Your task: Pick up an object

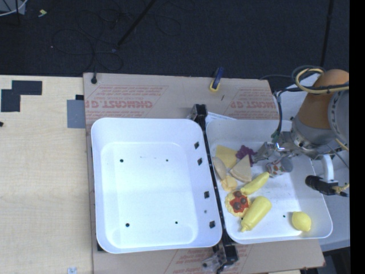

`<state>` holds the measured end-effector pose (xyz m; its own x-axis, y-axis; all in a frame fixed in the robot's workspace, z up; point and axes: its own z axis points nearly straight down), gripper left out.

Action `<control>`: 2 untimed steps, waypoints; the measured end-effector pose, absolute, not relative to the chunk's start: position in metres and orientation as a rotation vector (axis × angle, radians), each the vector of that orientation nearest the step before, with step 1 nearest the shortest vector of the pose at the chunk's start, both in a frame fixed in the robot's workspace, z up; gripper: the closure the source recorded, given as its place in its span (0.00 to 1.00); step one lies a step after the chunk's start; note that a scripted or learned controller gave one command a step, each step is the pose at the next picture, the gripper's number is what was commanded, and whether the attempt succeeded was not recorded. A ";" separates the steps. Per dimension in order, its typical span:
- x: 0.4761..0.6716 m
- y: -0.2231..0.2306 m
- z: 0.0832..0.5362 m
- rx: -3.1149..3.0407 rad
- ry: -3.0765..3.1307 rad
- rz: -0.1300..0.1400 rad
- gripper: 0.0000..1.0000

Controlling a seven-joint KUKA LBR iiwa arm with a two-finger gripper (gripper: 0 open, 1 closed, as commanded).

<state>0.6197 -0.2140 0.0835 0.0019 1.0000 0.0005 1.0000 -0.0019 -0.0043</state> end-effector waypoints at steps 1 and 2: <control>0.583 -0.128 0.087 -2.212 -2.222 0.002 0.00; 0.584 -0.132 0.097 -2.220 -2.217 0.003 1.00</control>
